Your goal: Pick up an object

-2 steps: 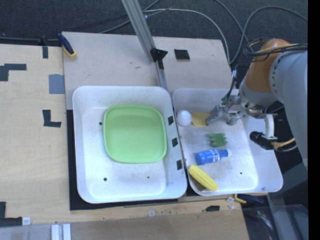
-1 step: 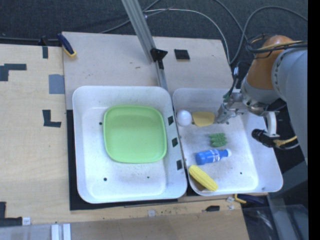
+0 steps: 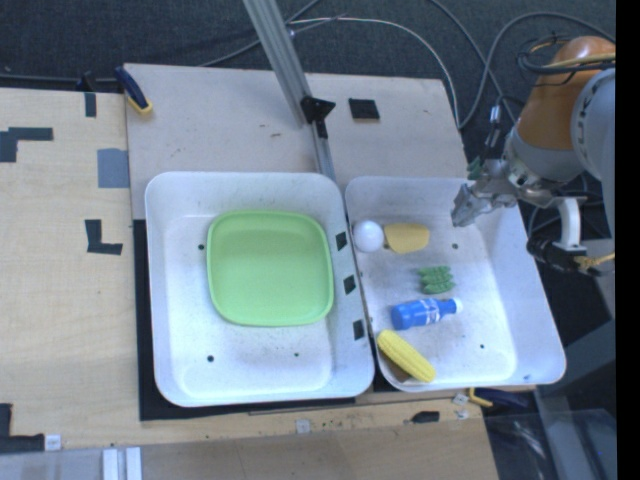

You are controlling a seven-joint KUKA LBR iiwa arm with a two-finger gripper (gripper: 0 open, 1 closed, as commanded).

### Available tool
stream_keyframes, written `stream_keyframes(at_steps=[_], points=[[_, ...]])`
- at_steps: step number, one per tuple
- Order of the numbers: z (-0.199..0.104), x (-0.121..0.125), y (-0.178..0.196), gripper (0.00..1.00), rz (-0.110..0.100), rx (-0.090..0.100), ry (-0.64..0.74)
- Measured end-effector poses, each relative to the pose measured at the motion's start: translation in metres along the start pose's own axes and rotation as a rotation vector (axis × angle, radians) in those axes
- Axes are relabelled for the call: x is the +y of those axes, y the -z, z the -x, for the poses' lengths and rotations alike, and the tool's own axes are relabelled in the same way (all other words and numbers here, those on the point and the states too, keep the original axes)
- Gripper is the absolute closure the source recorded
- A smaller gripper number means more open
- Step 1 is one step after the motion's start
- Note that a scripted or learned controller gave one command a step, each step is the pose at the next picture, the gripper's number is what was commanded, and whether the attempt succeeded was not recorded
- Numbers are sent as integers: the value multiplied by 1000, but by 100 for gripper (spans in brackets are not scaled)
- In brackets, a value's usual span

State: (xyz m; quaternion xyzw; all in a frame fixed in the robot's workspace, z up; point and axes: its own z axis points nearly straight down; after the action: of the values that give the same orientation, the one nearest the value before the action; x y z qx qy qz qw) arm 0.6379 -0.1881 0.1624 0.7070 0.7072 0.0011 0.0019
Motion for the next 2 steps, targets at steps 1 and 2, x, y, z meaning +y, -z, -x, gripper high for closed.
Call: stream_keyframes(at_steps=[1, 2], points=[[-2, 8, 60, 100, 0, 0, 1], [-2, 8, 72, 100, -4, 1, 0]])
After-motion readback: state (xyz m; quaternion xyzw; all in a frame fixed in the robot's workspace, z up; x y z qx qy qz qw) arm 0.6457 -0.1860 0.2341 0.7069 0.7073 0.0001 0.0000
